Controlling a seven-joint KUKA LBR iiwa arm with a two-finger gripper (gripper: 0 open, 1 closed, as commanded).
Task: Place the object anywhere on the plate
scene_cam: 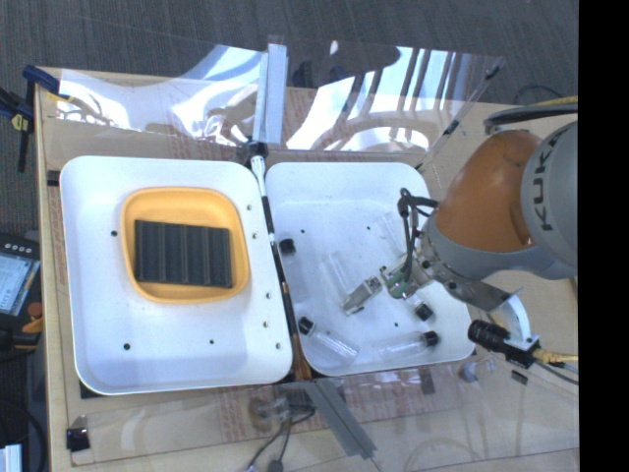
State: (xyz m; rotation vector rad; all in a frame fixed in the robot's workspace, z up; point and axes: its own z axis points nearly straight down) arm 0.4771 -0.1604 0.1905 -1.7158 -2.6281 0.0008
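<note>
Camera view: tool (362, 296) low in the right bin (324, 190), fingers slightly parted, nothing visibly between them. Likely object, a clear vial (334, 343), lies just below-left of it, long axis roughly left-right. Yellow plate (180, 211) sits in the left bin (88, 342), well left.

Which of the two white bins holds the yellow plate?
The left bin holds the yellow plate, which has a dark ribbed centre. The right bin instead contains small clear vials with black caps, and the gripper is over it.
</note>
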